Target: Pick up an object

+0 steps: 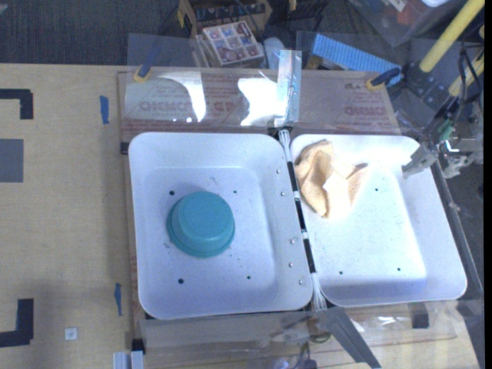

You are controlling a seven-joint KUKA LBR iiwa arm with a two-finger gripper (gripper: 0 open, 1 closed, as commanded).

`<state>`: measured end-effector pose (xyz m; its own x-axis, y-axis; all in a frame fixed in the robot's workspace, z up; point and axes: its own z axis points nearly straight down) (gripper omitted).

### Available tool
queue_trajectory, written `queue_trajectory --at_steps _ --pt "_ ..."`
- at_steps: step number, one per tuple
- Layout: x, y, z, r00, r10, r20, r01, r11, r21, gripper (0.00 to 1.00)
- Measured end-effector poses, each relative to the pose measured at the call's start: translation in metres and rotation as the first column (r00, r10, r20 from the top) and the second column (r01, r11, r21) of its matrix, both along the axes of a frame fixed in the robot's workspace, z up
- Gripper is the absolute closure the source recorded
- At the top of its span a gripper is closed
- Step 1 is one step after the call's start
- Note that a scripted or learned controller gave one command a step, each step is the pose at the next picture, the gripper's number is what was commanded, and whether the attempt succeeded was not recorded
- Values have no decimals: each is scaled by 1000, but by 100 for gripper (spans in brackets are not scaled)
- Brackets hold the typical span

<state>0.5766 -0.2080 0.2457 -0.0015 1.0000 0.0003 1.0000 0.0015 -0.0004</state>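
My hand [421, 160] hangs over the right bin's [400, 283] far right corner (grip unreadable); reaching for the limp cloth [329, 181], I may pinch only a fold.

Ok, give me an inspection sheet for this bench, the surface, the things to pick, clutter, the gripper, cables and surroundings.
Surface: wooden bench with left bin and right bin side by side.
Job's things: teal bowl upside down in the left bin; tan cloth crumpled at the right bin's far left corner.
Clutter: blue tape on the bench.
Gripper: gripper at the right bin's far right edge; nothing seen in it.
Cables: dark cables at the far right.
Surroundings: picture box, blue ribbed pad, yellow bar beyond the bench.
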Motion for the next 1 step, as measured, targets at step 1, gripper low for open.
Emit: queue_trajectory --at_steps 1 --pt "16 72 -135 1000 23 0 -23 1000 0 0"
